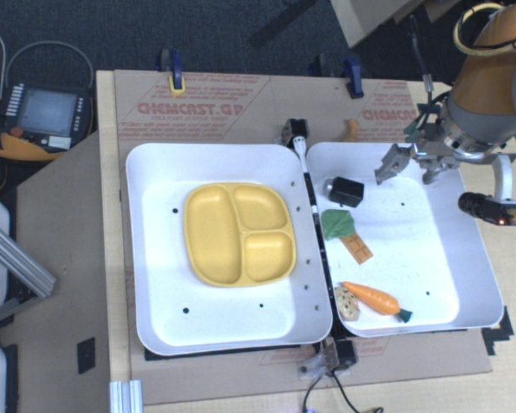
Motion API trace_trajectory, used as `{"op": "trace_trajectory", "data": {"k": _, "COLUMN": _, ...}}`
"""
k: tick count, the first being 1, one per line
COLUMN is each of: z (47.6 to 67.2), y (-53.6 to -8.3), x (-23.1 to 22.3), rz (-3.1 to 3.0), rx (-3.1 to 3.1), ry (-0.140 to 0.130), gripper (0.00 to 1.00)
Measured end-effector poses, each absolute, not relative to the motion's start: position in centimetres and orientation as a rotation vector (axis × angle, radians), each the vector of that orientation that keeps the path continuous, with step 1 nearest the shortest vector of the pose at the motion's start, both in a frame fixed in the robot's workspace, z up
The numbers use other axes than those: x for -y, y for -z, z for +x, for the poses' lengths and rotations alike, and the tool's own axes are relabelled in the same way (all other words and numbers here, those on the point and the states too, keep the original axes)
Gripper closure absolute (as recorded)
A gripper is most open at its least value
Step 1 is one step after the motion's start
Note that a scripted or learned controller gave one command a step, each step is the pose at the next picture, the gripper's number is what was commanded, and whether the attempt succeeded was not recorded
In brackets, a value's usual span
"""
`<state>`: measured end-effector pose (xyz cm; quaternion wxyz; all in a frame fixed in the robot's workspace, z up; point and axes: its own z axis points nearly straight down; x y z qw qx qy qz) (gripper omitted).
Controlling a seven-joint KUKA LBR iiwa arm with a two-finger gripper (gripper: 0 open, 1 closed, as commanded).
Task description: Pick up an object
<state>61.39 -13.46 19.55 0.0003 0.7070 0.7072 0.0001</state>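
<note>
Above the right bin (464, 256) on the tabletop, the claw (410, 167) hangs released, fingers spread, grasping nothing. The carrot (371, 298) lies near the bin's front edge, well apart from the claw, long axis running left to right, green stub toward the right. A sound pick, by this view, would close across its narrow width at mid-body.

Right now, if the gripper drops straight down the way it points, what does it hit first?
Most likely bare floor of the right bin. The gripper hangs over its upper part, open, with the black block off to its left. Depth is hard to judge, so that's uncertain.
</note>
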Motion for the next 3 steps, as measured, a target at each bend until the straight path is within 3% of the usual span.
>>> {"op": "trace_trajectory", "data": {"k": 2, "z": 61.4, "y": -8.8, "x": 14.4, "rz": 2.226, "rx": -2.225, "ry": 0.006, "gripper": 0.00}}
{"op": "trace_trajectory", "data": {"k": 3, "z": 61.6, "y": -10.3, "x": 14.4, "rz": 2.221, "rx": -2.220, "ry": 0.000, "gripper": 1.00}}
